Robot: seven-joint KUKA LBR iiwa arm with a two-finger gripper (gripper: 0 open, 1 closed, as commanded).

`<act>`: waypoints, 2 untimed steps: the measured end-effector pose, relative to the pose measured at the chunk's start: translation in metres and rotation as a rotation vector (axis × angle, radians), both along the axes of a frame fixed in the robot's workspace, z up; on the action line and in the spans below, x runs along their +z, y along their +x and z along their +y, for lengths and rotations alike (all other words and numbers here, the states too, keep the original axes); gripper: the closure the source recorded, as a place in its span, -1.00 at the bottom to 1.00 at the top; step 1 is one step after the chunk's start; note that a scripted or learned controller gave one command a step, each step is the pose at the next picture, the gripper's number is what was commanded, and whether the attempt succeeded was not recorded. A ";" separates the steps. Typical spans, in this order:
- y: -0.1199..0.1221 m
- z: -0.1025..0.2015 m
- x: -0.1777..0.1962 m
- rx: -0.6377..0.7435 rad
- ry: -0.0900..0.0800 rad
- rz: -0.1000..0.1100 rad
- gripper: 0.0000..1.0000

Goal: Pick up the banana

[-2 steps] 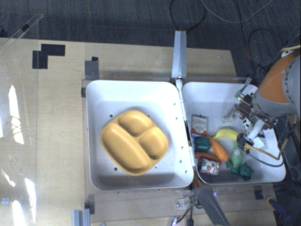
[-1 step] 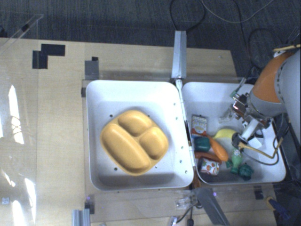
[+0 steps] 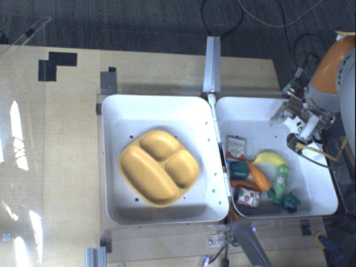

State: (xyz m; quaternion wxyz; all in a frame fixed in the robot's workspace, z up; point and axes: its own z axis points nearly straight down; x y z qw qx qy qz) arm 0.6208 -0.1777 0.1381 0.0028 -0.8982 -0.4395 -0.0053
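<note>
Yellow dish (image 3: 158,166): three hollows, lying in the left bin (image 3: 105,166), which adjoins the right bin (image 3: 250,115)
Carton (image 3: 236,146): by the right bin's left wall
Can (image 3: 248,196): right bin's near left corner
Carrot (image 3: 257,176): slantwise, mid right bin
Banana (image 3: 270,158): lying flat in the right bin's middle, just beside the carrot
Green bottle (image 3: 281,179): right of the right bin's centre
Hand (image 3: 283,114): over the right bin's far right part, apart from the banana; released or clenched, I cannot tell

Bright, even light from above, white bins (image 3: 122,115) near washed out, soft shadows along their near walls; pale glare streaks on the bench (image 3: 61,149) at left; focus slightly soft
</note>
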 end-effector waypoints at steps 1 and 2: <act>-0.003 0.017 -0.028 0.214 -0.010 0.002 -1.00; 0.002 0.020 -0.042 0.389 -0.010 0.000 -1.00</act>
